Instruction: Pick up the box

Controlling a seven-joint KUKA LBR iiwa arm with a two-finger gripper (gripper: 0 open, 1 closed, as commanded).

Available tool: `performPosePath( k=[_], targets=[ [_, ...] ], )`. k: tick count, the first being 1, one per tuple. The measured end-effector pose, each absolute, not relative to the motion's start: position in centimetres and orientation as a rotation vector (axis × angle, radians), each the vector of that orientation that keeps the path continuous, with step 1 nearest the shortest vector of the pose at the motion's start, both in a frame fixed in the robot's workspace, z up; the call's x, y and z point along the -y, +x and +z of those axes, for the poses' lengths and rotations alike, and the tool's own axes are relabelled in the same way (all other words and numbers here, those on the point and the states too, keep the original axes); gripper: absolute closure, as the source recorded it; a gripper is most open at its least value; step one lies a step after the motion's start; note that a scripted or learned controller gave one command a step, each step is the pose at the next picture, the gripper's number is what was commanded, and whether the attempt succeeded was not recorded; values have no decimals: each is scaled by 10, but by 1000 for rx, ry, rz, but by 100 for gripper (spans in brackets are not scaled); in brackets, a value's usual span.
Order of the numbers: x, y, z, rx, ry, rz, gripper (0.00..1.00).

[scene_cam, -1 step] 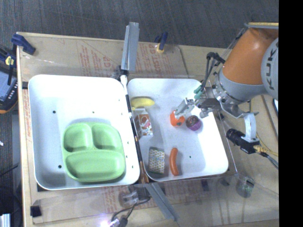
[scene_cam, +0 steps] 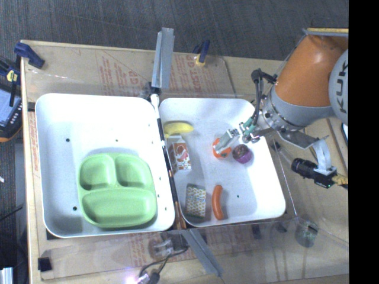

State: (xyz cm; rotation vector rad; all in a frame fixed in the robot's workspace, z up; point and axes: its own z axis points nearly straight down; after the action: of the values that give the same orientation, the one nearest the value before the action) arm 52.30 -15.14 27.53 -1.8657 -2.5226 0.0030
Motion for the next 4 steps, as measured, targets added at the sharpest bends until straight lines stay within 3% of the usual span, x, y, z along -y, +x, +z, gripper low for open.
performPosePath(
  k=[1,2,3,4],
  targets=[
    [171,592,235,2431,-1986,4,0],
    [89,552,214,2438,-1977,5,0],
    [130,556,206,2498,-1905,2,0],
    [123,599,115,2516,-1914,-19,0]
  ],
)
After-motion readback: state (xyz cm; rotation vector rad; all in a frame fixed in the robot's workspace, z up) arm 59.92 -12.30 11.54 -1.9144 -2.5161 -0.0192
